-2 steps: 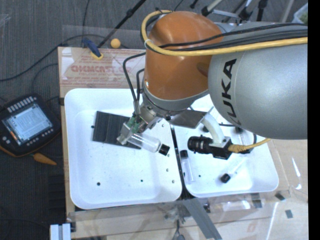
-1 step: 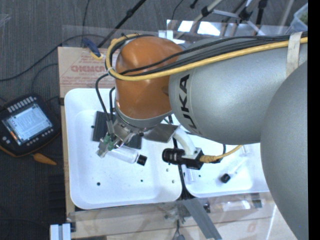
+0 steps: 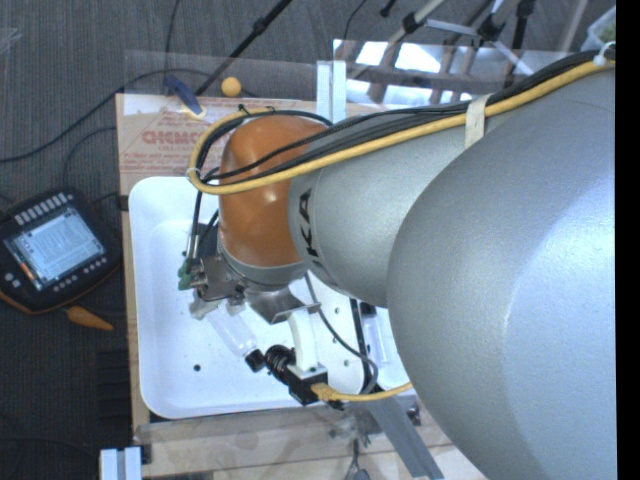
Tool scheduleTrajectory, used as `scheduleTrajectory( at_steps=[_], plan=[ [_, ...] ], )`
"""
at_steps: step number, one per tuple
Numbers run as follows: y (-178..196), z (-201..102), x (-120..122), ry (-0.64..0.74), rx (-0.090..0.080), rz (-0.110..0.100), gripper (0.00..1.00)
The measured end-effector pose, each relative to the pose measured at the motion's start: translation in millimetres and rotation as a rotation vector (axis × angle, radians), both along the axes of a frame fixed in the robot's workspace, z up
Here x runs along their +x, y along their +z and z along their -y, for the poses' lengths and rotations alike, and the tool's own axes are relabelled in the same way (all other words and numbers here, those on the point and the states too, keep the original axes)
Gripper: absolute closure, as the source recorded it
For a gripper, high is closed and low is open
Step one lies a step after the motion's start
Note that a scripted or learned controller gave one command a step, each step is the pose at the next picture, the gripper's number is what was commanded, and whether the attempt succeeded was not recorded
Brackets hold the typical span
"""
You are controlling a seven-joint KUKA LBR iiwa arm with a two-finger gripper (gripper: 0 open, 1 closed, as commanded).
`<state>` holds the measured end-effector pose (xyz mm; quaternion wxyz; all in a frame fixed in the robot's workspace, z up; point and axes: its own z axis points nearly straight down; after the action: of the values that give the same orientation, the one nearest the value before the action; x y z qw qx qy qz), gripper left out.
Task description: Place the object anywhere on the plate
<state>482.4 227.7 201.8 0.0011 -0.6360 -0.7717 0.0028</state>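
Camera view is showing the arm (image 3: 480,228) reaching over the left white bin (image 3: 160,268), hiding much of it. The gripper (image 3: 235,333) is hanging low above the bin floor. Its grip state cannot be told, and the task's object cannot be made out beneath it.

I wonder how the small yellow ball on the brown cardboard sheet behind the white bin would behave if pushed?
The small yellow ball looks round, so a nudge would probably roll it across the flat brown cardboard sheet. It is tiny beside the white bin, so likely light. Its hardness is unclear.
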Motion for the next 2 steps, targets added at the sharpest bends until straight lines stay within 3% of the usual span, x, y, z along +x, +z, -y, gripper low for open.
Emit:
scheduleTrajectory(
  at_steps=[1, 2],
  plan=[
    [108.6, 0.8, 6.4, 0.273, 0.0, 0.004, 1.0],
    [108.5, 0.8, 6.4, 0.273, 0.001, 0.004, 0.0]
  ],
)
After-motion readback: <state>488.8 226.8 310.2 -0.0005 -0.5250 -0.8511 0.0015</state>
